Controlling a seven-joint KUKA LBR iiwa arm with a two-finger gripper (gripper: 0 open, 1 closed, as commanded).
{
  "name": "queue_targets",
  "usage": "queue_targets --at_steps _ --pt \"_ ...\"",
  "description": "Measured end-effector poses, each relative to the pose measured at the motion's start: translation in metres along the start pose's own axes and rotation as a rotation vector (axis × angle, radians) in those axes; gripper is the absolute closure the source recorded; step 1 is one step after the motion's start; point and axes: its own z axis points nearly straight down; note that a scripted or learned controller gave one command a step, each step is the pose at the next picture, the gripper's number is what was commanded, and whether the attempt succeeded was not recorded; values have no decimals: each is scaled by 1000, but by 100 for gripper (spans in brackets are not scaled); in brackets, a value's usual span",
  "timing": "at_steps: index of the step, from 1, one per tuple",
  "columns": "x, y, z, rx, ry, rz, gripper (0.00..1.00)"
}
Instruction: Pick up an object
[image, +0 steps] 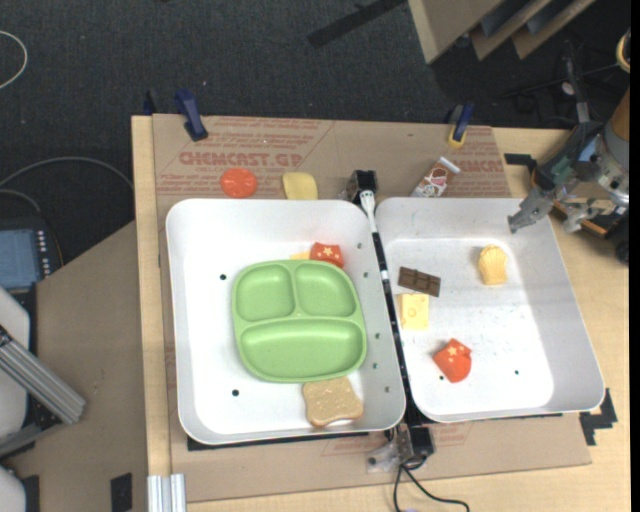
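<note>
Two white bins sat side by side on the table (600, 310). The pincer (527, 215) hung over the right bin's (545, 340) far right corner, grip state unclear. The yellow toy (491, 265) lay nearby, apart, bare floor around it.

A single fixed camera looks down at a slant on the bench (560, 420), framing both white bins (200, 330) fully, with dark floor visible beyond the far edge.
</note>
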Motion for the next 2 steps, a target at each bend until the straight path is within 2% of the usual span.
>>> queue_targets --at_steps 1,2 --pt "20 1 137 9 4 -2 0" --pt "18 5 117 -4 -2 -2 100"
